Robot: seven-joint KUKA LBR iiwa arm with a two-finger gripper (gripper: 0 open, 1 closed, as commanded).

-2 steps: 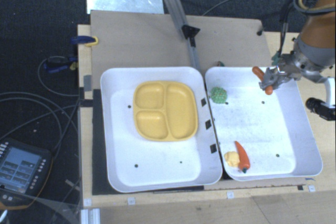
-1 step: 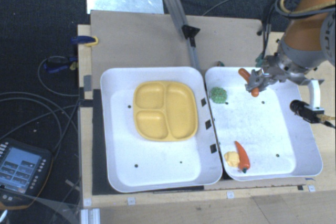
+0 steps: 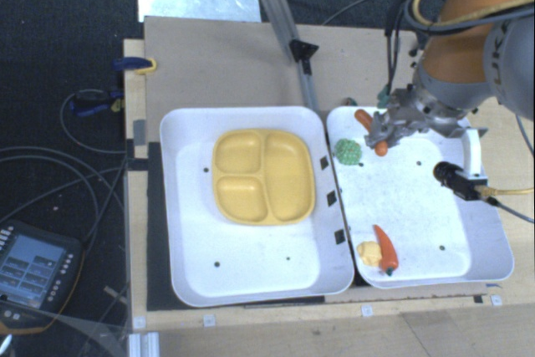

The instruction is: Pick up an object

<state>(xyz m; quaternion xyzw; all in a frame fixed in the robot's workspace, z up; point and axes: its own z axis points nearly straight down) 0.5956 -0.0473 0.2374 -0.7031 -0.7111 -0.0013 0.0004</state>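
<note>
**Arm low over the far corner of the right bin**

Dark carpet strewn with cables surrounds a tan counter [image 3: 217,63] carrying two white bins. On the left bin's [image 3: 188,263] floor lies a yellow divided plate [image 3: 261,176]. The right bin [image 3: 493,259] holds a green broccoli-like piece [image 3: 348,150] near its far left corner, plus a pale yellow lump [image 3: 368,251] touching a red-orange chili-shaped piece [image 3: 385,247] at the near edge.

The gripper [image 3: 386,130] sits low over the right bin's far corner. An orange carrot-like piece [image 3: 363,119] shows just beside it on one side, and a small orange bit [image 3: 381,150] just below; whether these are one object or two is hard to say.

Hidden or unclear: the gripper's own bulk covers its tips, so whether it is spread, closed, or gripping the orange piece cannot be told. The arm's upper body is cut off at the right.

What could go wrong, as a judgement: the orange piece lies close to the bin wall, so a closing gripper may catch only its end and let it pivot free, or foul the rim. The green piece nearby could be nudged aside.
</note>
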